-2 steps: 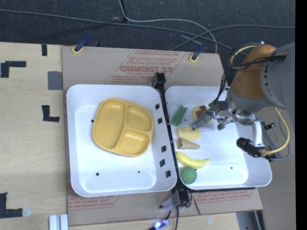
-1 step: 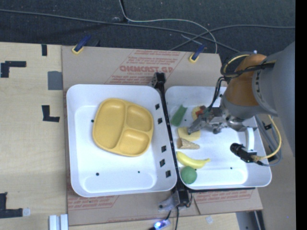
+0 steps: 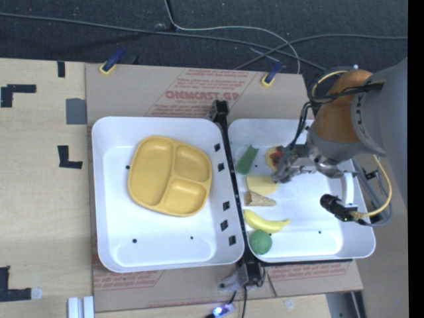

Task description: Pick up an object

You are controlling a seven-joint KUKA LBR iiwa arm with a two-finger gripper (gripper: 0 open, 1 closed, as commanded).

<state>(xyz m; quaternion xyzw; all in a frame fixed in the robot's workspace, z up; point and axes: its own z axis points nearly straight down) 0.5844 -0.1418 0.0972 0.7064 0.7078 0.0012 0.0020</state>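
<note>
the gripper (image 3: 286, 166) is low in the right bin (image 3: 331, 244), just beside the pale wedge (image 3: 260, 185); whether it's open or closed i cannot tell. best to centre over one item before closing. same bin: banana (image 3: 265, 222), green ball (image 3: 261, 242), green stick (image 3: 247, 158). left bin (image 3: 112, 230) holds a yellow tray (image 3: 169, 175)

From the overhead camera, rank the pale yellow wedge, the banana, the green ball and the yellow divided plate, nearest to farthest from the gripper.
Measured from the gripper over the right bin:
1. Pale yellow wedge, just to its lower left.
2. Banana, further toward the bin's near edge.
3. Green ball, just beyond the banana, at the near left corner.
4. Yellow divided plate, across the divider in the left bin.
</note>
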